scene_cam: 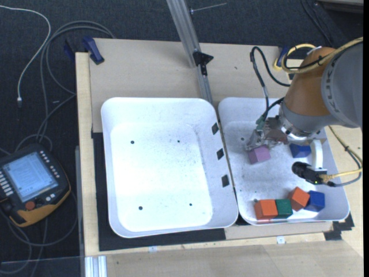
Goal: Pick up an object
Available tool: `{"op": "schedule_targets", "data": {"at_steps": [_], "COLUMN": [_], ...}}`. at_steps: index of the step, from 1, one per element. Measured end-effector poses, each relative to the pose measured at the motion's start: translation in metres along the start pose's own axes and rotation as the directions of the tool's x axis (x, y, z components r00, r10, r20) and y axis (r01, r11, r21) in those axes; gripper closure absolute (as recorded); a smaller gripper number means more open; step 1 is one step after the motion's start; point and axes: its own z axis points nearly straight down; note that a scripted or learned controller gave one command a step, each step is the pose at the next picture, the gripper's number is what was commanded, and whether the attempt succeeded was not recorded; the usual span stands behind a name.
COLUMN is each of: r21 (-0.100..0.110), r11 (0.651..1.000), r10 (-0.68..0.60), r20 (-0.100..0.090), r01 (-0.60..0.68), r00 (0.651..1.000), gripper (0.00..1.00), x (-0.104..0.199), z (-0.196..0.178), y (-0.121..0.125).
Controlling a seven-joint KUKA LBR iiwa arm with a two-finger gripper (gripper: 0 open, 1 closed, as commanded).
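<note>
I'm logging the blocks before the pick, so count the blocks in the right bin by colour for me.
Purple block: 1
Blue blocks: 2
Orange blocks: 2
Green block: 1
Total: 6

Arm: we reach in from the right, grey, bent downward.
Wrist: our orange band sits above it.
Hand: lowered, pointing left.

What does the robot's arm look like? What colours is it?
The arm is thick, round and grey, with a shiny orange band above the wrist. Black and yellow cables loop beside it. The gripper at its end is small, dark metal.
</note>
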Motion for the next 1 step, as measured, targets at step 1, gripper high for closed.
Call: {"op": "schedule_targets", "data": {"at_steps": [1], "r21": [-0.006], "r11": [1.0], "r10": [-0.007], "r20": [0.0], "r01": [0.007], "r00": [1.0], "gripper": [1.0], "x": [0.0608], "z": [-0.0939], "y": [-0.0162]}}
